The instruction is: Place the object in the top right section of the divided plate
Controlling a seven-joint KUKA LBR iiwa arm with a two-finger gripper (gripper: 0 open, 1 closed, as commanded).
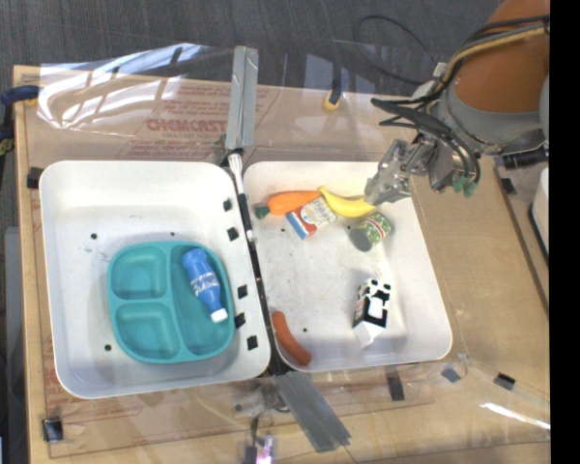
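A teal divided plate [135, 307] lies in the left bin [77, 201]. A blue bottle [203, 283] rests in its right-hand section. My gripper [385, 188] hangs over the far side of the right bin [425, 288], just above the yellow banana [343, 203]. Nothing shows between its fingers. Next to the banana lie an orange carrot [292, 201], a small red-and-white packet [311, 218] and a green can [371, 230] on its side.
A black-and-white carton [372, 307] lies at the right bin's near right. A brown sausage [290, 338] lies at its near left corner. Clear plastic sheeting and cables sit behind the bins.
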